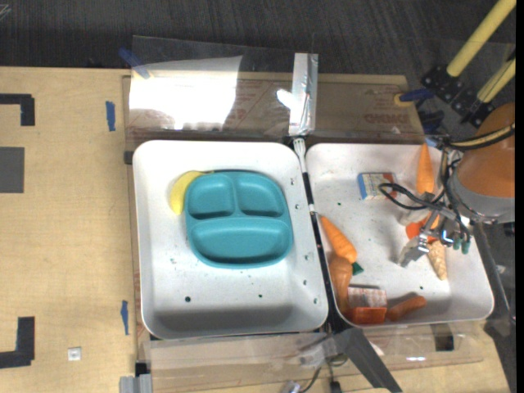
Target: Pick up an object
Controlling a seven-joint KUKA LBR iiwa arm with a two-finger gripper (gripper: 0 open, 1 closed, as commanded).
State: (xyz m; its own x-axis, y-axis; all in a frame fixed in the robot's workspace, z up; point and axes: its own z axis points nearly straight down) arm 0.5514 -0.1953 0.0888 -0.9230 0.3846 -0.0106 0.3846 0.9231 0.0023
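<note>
Inside the right bin (483, 297), no packet (375, 185) lettering is legible.

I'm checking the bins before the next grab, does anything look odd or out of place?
Mostly in the left bin: the teal divided plate lies on top of a yellow object, hiding all but its edge. In the right bin, carrots and small packages are piled against the left wall and front corner. Nothing looks spilled or broken.

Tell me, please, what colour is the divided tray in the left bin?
Teal, plain in the camera view: the divided tray.
</note>
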